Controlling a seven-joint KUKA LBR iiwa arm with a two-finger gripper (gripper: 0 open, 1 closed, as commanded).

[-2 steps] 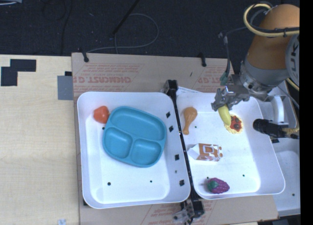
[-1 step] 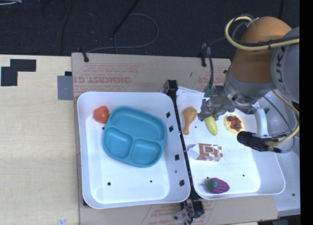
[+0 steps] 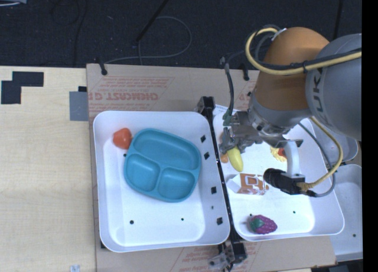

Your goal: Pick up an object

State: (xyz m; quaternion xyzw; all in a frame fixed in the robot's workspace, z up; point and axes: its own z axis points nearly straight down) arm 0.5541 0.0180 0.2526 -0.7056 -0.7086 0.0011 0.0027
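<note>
yellow object just beside gripper

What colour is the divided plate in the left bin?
Blue-turquoise; the divided plate shows in the camera view.

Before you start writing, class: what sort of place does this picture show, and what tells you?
Probably a robotics lab bench set up for grasping trials. A grey and orange arm reaches over two white bins holding toy items such as a blue divided plate, with cables trailing behind.
</note>
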